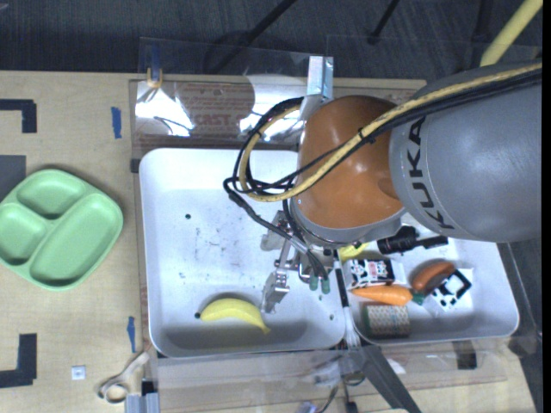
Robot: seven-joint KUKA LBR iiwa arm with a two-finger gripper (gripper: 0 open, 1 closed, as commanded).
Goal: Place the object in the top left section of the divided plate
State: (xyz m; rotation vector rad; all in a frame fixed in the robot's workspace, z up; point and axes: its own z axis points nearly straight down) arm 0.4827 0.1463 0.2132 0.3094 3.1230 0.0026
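Note:
A yellow banana (232, 312) lies near the front wall of the left white bin (172, 196). My gripper (293, 284) hangs just right of and above the banana's right end, under the orange wrist band. Its fingers (276, 292) stand apart, open, with nothing between them. The green divided plate (57, 228) rests on the bench to the left of the bins, well away from the gripper. Its two small sections are at the top and left, and its long one is at the lower right.
The right bin (495, 312) holds a carrot (384, 295), a marker (379, 247), a printed card (372, 272), a brown-orange sausage-shaped item (432, 273) and a scrub pad (386, 318). The bulky arm covers the bins' middle. Cables (258, 157) loop over the left bin's back.

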